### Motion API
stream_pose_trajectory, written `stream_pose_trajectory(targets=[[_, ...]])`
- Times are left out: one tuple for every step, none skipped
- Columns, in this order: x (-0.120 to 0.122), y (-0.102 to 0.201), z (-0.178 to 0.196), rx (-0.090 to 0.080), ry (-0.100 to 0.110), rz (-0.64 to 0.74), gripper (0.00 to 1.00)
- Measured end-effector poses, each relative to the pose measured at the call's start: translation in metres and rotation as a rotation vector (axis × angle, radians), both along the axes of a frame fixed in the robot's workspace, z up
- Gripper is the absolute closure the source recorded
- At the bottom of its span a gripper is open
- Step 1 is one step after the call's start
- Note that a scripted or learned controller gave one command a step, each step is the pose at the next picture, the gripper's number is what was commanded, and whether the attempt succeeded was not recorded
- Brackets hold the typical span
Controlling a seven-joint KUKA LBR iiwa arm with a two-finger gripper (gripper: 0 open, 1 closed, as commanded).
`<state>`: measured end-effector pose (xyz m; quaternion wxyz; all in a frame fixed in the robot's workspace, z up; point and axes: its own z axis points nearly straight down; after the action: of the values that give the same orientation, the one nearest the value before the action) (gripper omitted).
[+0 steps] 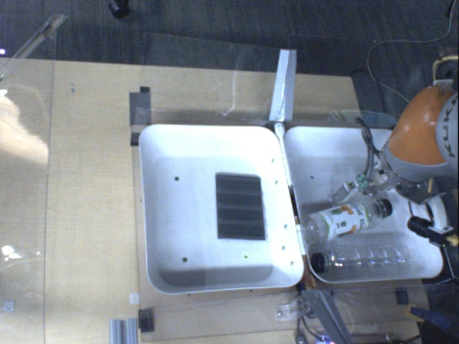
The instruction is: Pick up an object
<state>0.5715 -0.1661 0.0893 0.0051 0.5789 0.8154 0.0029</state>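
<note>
Nothing lifted yet. Small labelled bottle (349, 219) lying on its side in the right bin (315, 156), a clear plastic bottle (366, 258) just beside it. Pincer (369, 181) low over the labelled bottle; grip state impossible to tell.

My arm (429, 131) ran off the right edge, so only its orange band and a grey stretch showed. My claw (367, 183) sat low in the right bin (315, 156), too small and tangled with glare to tell how its fingers stood. The clear bottle (366, 258) along the bin's near wall was nearly lost against the white, perhaps lying on its side. The right bin's far corner passed under my arm. The desk (86, 192) was cut off at the left edge.
</note>
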Motion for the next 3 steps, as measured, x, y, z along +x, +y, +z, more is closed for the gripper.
stream_pose_trajectory(targets=[[-0.021, 0.033, 0.001, -0.002, -0.003, 0.104, 0.00], [-0.018, 0.034, 0.013, -0.001, -0.011, 0.103, 1.00], [0.006, 0.054, 0.100, -0.001, 0.002, 0.161, 1.00]])
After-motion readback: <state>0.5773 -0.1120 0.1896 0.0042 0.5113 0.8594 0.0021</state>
